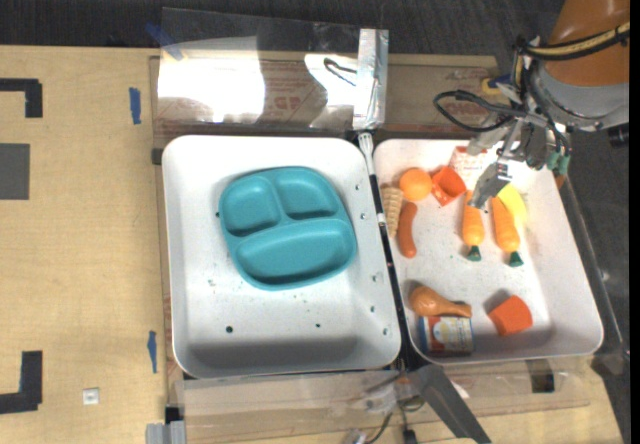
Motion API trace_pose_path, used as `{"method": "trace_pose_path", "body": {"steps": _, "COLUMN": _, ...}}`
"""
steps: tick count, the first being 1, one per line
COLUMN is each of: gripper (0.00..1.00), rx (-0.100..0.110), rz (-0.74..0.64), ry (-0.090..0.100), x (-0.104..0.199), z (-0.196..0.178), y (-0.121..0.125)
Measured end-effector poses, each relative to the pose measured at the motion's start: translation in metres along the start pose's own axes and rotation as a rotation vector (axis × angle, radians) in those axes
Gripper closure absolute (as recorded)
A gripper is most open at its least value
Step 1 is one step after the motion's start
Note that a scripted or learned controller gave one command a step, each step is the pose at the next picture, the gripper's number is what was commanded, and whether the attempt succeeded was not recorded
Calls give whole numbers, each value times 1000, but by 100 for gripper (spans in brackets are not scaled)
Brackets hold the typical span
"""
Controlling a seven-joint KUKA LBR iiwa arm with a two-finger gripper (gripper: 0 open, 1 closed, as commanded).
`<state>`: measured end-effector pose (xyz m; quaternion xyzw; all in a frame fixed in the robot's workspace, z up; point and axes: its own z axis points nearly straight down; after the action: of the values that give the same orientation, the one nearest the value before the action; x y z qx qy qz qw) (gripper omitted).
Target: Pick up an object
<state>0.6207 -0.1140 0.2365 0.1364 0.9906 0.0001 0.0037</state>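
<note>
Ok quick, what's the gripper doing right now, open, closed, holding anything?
Gripper: over the right bin, just above the carrots; whether it is open or closed cannot be told, and nothing shows in its grasp.

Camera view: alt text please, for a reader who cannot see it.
A grey robot arm's gripper hangs over toy food in the right bin, near a yellow piece and two carrots. The left bin holds a teal divided plate.

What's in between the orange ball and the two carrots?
In the camera view, a small red-orange block sits between the orange ball and the carrots.
</note>
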Motion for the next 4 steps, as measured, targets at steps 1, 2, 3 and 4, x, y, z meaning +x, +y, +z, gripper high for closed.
{"method": "trace_pose_path", "body": {"steps": 1, "gripper": 0, "rx": -1, "rz": -87, "ry": -5, "x": 1, "z": 121, "y": -20}}
{"method": "trace_pose_path", "body": {"steps": 2, "gripper": 0, "rx": -7, "rz": 3, "ry": -40, "x": 2, "z": 130, "y": -46}}
{"method": "trace_pose_path", "body": {"steps": 3, "gripper": 0, "rx": -4, "rz": 80, "ry": -46, "x": 16, "z": 131, "y": -41}}
{"method": "trace_pose_path", "body": {"steps": 4, "gripper": 0, "rx": -11, "rz": 197, "ry": -44, "x": 16, "z": 131, "y": -41}}
